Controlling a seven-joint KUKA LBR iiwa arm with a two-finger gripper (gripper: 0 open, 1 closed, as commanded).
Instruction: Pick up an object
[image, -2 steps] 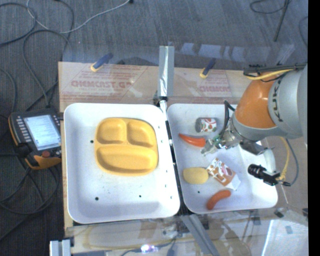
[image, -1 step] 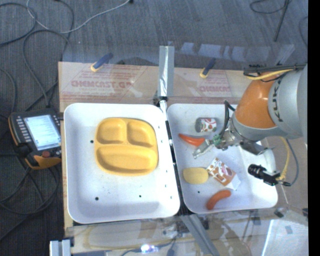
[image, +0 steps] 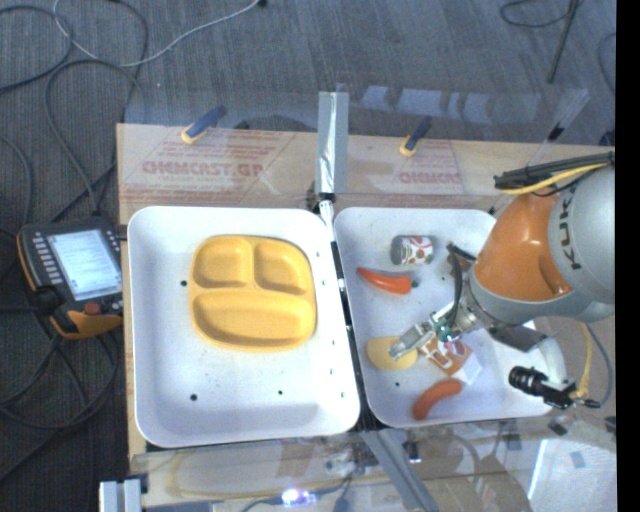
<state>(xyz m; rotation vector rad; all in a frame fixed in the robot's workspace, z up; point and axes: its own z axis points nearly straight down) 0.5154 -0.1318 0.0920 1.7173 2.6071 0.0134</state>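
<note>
Two white bins sit side by side on the desk, walls touching at the middle. Left bin (image: 150, 330): one yellow divided tray (image: 254, 292), open floor all round it. Right bin (image: 372, 400): one can (image: 412, 249), one carrot (image: 385, 281), one yellow disc (image: 390, 353), one sausage (image: 438, 397). Arm (image: 545, 255) reaches in from the right; hand (image: 425, 338) low beside the disc, grip state can't tell.

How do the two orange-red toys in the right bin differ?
The upper toy is carrot-like, tapering to a point at its left end; the lower toy is sausage-like with rounded ends. The upper toy lies near the can, apart from the hand; the lower toy lies near the bin's front, below the hand. Both are orange-red, elongated and lie flat in the right bin.
</note>
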